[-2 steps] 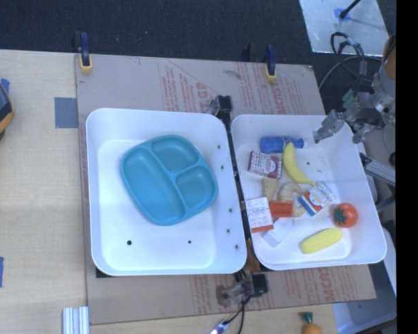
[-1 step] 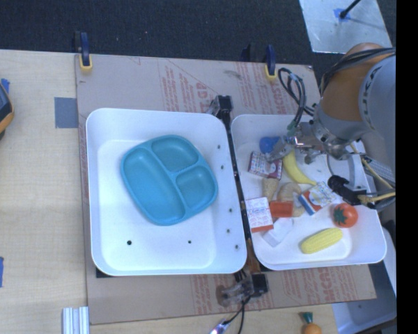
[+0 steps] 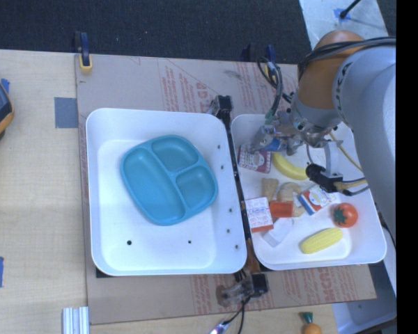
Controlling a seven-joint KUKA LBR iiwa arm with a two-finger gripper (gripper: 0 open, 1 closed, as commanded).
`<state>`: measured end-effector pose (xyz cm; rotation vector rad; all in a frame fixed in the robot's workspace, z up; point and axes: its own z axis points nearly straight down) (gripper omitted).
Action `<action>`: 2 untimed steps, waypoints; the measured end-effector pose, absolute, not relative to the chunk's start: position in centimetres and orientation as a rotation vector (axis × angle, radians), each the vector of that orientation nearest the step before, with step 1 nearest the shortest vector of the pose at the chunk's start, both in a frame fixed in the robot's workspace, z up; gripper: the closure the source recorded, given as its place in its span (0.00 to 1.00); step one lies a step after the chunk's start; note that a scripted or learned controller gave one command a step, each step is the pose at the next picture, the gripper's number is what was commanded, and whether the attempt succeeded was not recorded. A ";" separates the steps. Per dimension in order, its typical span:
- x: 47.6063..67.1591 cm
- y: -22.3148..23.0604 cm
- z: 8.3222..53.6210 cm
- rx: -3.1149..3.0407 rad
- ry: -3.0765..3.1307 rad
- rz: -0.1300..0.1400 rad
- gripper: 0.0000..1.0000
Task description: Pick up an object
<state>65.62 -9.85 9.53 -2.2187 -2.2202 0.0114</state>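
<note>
Two bins (image 3: pixel 97 186): one blue plate (image 3: pixel 168 179), one banana (image 3: pixel 290 166), one corn cob (image 3: pixel 321 240).

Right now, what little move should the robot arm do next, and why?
Probably a short drop straight down. The gripper sits over the back of the right bin, close to the banana and a small packet, and nothing shows between its fingers, so those look like the nearest things to try.

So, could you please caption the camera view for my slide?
KUKA arm's gripper hovers over toy food in the right bin; blue plate fills the left bin.
</note>
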 end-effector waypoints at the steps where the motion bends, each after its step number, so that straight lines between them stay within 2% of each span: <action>1: 59.6 -9.7 10.3 -2.215 -2.226 0.006 0.00; 2: 57.5 -9.3 9.7 -2.228 -2.235 -0.009 0.00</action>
